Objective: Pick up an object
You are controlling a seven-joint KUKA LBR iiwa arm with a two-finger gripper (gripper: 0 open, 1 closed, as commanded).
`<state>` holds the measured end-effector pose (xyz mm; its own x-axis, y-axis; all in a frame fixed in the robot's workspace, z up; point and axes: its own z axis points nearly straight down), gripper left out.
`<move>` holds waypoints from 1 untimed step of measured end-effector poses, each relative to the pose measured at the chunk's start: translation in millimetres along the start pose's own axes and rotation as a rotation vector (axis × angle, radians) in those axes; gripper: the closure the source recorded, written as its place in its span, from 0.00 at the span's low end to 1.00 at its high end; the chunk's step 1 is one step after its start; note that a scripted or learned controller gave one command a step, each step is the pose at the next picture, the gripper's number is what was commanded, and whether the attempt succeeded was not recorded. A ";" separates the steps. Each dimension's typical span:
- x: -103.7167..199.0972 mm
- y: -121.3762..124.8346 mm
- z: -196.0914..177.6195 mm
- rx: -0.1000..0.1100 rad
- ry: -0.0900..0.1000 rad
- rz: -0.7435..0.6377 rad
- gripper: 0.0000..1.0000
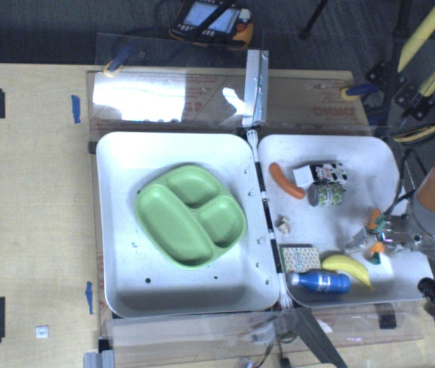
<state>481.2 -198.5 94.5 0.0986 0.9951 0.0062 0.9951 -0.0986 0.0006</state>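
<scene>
The pincer (372, 238) sits low in the right bin (382, 156), close to that bin's right wall, with the grey arm and its orange band running off behind it toward the view's right edge. Whether the pincer is apart or together cannot be told from this angle, and nothing can be seen clamped in it. The nearest thing is a yellow banana (346, 267), just below and a little to the view's left of the pincer. A blue bottle (321, 282) lies on its side against the banana's lower edge, further from the pincer. Beside them, further left, rests a small flat packet (299, 258). Up and to the left of the pincer stands a greenish can (326, 195), with a small dark-and-white patterned item (329, 172) just above it. An orange sausage-shaped piece (287, 181) lies beyond the can, and a small beige scrap (283, 224) lies near the divider. Well apart from the pincer, across the divider, the left bin (118, 228) holds a green divided plate (191, 215).
</scene>
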 end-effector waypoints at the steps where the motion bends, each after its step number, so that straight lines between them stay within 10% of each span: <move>1: -2.5 -0.4 -9.6 -0.001 -0.005 0.004 1.00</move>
<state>480.6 -201.0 104.1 0.1025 0.9947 0.0017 0.9947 -0.1025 0.0017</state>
